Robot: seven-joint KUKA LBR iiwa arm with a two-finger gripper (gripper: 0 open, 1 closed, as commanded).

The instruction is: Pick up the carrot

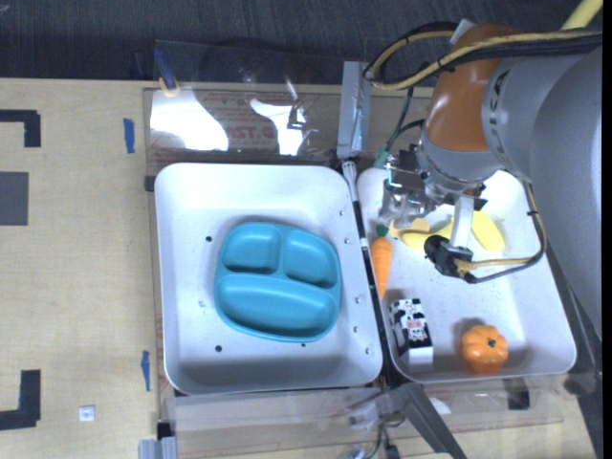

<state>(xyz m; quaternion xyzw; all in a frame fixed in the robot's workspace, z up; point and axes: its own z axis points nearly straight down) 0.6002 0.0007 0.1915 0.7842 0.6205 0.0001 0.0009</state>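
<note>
Orange carrot lying along the left wall of the right bin, with the arm's gripper just above its far end.

White plastic makes up both shallow bins; the left bin carries a blue divided plate in its middle. Over in the right bin, the carrot lies lengthwise, its green top pointing to the far side and its tip towards me. Just nearer than that sits a small black-and-white carton, and to its right a little orange pumpkin. A yellow thing lies partly under the wrist, further back. From where I stand I cannot tell how the tool is set, and nothing shows it gripping the carrot. A black cable loops down from the wrist over the bin floor.
</note>
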